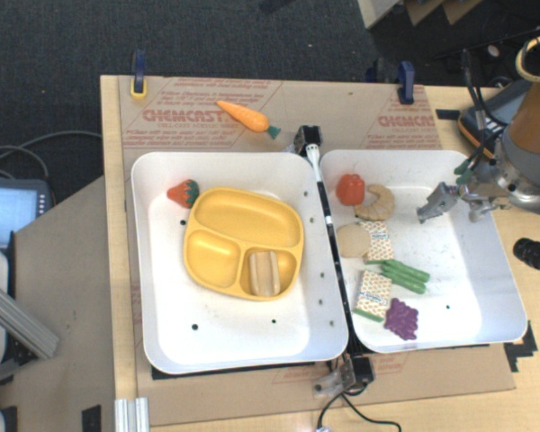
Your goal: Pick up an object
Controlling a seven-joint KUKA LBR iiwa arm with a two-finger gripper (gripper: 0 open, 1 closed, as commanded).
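Note:
My gripper (452, 209) hangs over the upper right part of the right bin (486, 277), open, with nothing between its fingers. To its left in that bin lie a red tomato (350, 188) and a tan bread piece (377, 202), a short gap away. Below them are a pale round cookie (352, 238), two patterned cracker pieces (375, 277), green beans (403, 274) and purple grapes (400, 318). The left bin (162, 331) holds a yellow divided plate (243, 223) with a bun (264, 272) in one compartment, and a strawberry (184, 193) beside it.
An orange carrot (244, 115) lies on the cardboard bench behind the left bin. A black rod (322, 207) runs along the seam between the bins. Blue clamps (139, 72) grip the bench's far edge. The arm's grey body (526, 142) stands at the right.

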